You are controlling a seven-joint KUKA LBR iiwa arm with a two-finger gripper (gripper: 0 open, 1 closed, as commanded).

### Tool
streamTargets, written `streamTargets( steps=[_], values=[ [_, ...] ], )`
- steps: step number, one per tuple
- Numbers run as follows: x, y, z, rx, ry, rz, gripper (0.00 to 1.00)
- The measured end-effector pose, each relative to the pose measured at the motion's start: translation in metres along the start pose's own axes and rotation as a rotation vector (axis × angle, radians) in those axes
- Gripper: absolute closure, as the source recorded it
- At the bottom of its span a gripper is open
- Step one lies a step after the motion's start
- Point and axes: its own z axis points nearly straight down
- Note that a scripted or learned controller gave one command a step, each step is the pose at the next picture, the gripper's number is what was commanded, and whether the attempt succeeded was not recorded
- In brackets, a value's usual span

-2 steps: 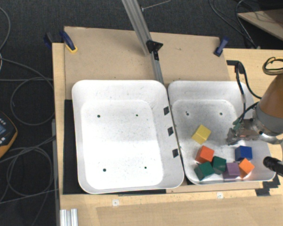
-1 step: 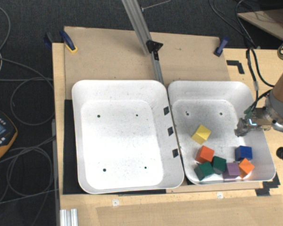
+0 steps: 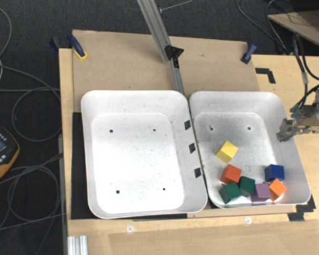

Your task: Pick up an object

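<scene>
Blocks (image 3: 248, 184) lie ungrasped in the right bin (image 3: 287, 118), below-left of the end effector (image 3: 285, 131), whose opening I cannot tell.

i'm looking at the bench (image 3: 165, 54), a tan board, with the gripper (image 3: 285, 132) over at its right side. two white bins rest on it, touching side by side: the right bin (image 3: 234, 102) sits just beneath and beside the gripper, the left bin (image 3: 95, 102) well away from it. blue clamps (image 3: 77, 47) grip the far corners.
</scene>
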Motion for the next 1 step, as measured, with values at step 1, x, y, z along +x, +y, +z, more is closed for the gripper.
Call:
streamTargets(
  steps=[1],
  values=[
    [-0.0002,0.0013,-0.0234,0.004,0.001,0.000,1.00]
  ],
)
